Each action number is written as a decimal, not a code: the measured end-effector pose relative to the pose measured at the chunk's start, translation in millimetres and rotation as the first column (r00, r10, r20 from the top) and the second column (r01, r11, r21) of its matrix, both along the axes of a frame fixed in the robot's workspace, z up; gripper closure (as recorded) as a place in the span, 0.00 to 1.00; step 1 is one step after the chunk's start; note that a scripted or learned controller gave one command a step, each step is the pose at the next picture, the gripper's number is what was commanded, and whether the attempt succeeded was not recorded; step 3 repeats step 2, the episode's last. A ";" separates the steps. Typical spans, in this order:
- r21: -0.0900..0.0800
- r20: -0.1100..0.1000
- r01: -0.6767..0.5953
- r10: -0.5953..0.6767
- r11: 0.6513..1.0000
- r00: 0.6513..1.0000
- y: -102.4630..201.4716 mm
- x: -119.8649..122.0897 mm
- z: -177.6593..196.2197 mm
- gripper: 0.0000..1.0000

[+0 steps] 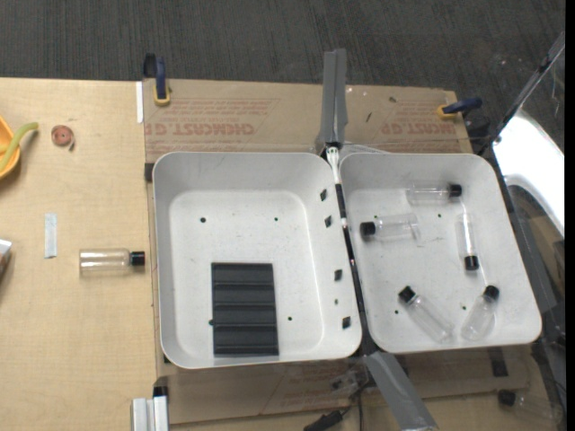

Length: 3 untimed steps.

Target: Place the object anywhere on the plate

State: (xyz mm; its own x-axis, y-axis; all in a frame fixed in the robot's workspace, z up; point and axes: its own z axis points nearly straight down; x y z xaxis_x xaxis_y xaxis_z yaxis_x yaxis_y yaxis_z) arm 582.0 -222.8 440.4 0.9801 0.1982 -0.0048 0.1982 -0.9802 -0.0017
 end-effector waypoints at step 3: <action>-0.001 0.000 -0.001 0.001 1.000 1.000 0.1 71.4 -0.9 0.00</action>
